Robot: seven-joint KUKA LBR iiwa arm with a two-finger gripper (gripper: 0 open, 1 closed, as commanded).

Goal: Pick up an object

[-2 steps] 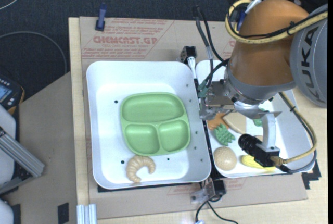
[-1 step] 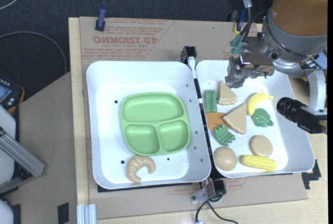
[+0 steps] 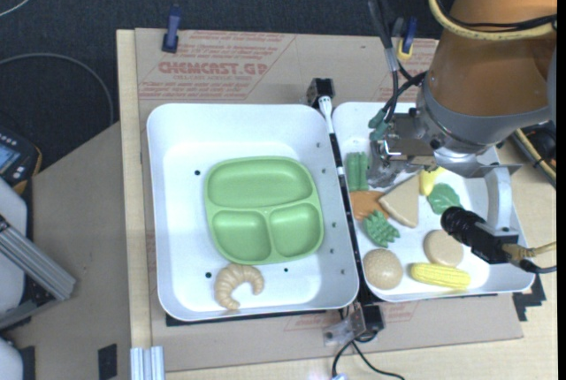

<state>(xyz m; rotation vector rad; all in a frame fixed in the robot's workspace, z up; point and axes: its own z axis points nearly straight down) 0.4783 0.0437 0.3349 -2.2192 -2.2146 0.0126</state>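
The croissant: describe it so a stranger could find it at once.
Look in the left white bin, which holds a green divided tray. Just below that tray, near the bin's front edge, lies the croissant. It is tan and crescent-shaped, and is the sole food item in that bin.

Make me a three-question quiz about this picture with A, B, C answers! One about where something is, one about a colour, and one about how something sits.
1. Where is the croissant?
A. In the left bin, just below the tray
B. Inside the tray
C. In the right bin

2. What colour is the divided tray?
A. Orange
B. Light green
C. Blue

3. How does the corn cob sit?
A. Standing upright
B. Lying flat on the bin floor
C. Stacked on top of the croissant

Answers:
1. A, it lies on the white floor by the tray's lower edge.
2. B, the whole tray is pale green.
3. B, it lies lengthwise near the right bin's lower edge.
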